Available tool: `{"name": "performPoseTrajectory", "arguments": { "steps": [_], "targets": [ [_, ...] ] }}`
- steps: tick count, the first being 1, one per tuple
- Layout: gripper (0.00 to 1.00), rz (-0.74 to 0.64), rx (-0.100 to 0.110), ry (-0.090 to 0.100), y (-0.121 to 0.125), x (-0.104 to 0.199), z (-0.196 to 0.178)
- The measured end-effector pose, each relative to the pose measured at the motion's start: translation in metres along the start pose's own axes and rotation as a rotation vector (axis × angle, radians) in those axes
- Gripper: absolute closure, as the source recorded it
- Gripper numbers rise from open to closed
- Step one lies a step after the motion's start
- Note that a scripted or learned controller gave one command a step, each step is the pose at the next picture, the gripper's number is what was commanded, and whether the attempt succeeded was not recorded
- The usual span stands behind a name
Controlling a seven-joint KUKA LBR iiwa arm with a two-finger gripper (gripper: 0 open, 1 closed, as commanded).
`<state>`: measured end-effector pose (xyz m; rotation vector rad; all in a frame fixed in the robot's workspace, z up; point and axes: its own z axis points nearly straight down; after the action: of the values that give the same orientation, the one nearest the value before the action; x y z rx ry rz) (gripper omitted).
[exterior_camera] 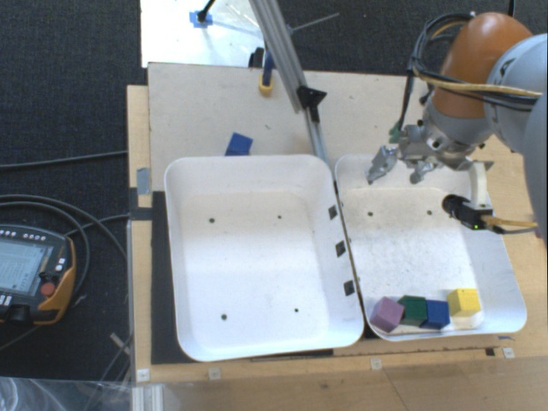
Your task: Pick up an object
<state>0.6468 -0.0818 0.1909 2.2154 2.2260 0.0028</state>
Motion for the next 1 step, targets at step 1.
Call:
{"name": "performPoseTrajectory", "arguments": {
  "steps": [1],
  "targets": [
    [0.0,0.007,0.008,0.0,-0.0328,-0.0417,0.0981]
  ]
}}
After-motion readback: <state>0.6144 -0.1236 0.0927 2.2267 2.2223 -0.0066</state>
